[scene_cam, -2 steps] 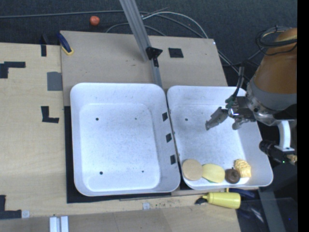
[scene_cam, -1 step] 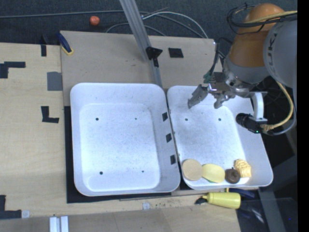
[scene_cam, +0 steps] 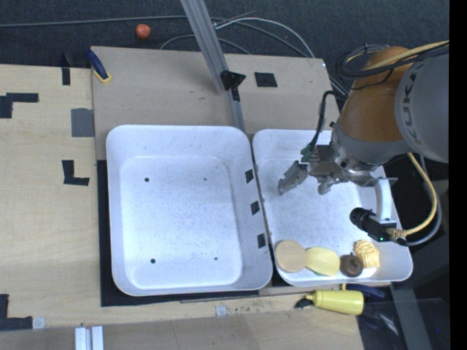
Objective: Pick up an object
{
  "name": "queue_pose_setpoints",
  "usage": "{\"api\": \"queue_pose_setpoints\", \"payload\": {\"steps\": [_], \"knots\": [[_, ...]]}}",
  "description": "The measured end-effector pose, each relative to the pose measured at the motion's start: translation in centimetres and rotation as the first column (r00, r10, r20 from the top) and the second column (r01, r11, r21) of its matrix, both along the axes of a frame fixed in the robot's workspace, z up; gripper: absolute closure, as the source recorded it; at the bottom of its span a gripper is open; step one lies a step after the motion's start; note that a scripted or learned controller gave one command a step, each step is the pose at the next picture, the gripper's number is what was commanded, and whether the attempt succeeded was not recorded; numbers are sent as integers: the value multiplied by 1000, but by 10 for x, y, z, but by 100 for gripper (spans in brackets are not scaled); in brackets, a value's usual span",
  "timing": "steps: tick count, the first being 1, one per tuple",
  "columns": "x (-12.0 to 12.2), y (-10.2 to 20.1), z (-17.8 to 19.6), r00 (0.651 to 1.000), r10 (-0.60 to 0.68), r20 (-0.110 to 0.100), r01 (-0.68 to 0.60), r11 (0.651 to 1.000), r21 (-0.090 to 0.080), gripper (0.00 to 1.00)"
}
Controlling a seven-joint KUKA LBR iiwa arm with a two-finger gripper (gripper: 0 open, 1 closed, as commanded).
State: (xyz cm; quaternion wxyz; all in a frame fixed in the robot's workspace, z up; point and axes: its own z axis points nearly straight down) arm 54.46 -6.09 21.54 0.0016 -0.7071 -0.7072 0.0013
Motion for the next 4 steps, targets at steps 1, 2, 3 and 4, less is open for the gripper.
{"api": "queue_pose_setpoints", "payload": {"steps": [1,2,3,4], "knots": [[-13,5,-5,1000,0,3,0,1000,-1,0],[2,35,-12,999,41,3,-41,999,0,0],[94,-47,16,1000,-4,4,4,1000,-2,0],[125,-87,-74,998,-56,-6,56,998,-1,0]]}}
